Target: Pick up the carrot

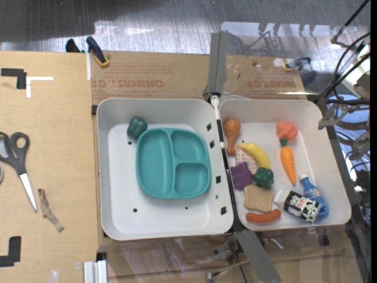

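The carrot (pixel 287 163), orange with a green top, lies in the right bin (pixel 330 158), its tip pointing toward the front. A pink-orange toy (pixel 287 130) sits just behind it, and a blue bottle (pixel 310 189) lies just in front of its tip.
The right bin also holds a chicken drumstick (pixel 232 132), banana (pixel 254 154), purple piece (pixel 240 174), green pepper (pixel 263 177), bread slice (pixel 258 198), sausage (pixel 263 217) and milk carton (pixel 301 205). The left bin (pixel 112 175) holds a teal divided plate (pixel 174 163) and a green toy (pixel 136 127). Scissors (pixel 20 164) lie at left.
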Robot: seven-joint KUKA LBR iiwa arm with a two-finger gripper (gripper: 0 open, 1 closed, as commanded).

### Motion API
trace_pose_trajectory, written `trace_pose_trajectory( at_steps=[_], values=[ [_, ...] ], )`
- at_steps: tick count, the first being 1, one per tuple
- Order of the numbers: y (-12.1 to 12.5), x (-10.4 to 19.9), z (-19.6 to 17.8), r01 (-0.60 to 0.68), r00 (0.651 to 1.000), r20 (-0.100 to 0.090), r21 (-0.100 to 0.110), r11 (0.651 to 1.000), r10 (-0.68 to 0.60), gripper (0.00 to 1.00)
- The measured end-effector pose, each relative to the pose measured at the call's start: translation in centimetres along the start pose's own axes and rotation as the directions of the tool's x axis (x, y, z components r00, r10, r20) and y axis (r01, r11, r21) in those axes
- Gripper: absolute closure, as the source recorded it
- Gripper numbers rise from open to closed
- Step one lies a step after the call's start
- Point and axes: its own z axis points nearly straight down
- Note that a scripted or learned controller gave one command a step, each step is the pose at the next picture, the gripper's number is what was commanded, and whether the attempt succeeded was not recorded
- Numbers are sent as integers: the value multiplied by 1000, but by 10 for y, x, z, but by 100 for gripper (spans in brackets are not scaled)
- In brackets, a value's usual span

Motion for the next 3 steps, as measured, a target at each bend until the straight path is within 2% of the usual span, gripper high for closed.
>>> trace_pose_trajectory(
  at_steps=[1, 2, 3],
  values=[
    [1, -19, 124, -23, 1000, -2, -2, 1000, 23, 0],
    [-28, -5, 243, -15, 1000, 1, 0, 1000, 15, 0],
    [-71, -45, 242, -121, 993, 3, 2, 993, 121, 0]
  ],
)
